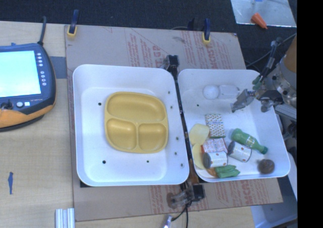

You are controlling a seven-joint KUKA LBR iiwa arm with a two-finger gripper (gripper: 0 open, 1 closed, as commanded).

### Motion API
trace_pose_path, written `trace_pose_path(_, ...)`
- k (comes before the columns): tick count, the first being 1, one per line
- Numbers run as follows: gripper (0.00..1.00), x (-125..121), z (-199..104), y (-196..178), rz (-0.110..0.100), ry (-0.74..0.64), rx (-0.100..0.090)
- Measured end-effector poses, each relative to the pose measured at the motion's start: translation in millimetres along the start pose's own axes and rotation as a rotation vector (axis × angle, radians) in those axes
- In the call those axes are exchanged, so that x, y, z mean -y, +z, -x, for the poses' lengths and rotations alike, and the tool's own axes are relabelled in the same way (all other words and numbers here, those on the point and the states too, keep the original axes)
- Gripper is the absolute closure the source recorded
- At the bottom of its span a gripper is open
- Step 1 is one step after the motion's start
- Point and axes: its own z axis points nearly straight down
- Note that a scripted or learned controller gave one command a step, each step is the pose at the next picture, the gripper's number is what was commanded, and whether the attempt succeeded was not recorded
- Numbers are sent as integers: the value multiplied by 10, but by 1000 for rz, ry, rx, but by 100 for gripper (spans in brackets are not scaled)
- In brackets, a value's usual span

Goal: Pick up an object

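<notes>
1. Camera view — the grey two-finger gripper (254, 99) hangs over the right shallow white bin (194, 83), fingers spread, nothing between them.
2. Nearer lies a green plastic bottle (248, 140); a yellow compartment tray (136, 121) fills the left bin (86, 121).

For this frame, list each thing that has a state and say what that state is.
hand: over the right bin's upper part, nothing seen in it.
yellow divided tray: flat in the left bin, compartments bare.
green bottle: lying on its side in the right bin.
small can: lying on its side beside the bottle.
handheld screen: lit, on the bench left of the bins.
</notes>
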Motion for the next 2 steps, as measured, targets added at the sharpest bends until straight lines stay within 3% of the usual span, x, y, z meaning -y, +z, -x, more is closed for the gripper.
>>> trace_pose_path(1, 0, -179, -373, 1190, -3, -2, 1)
trace_pose_path(2, 0, -295, -447, 1577, -3, -1, 1)
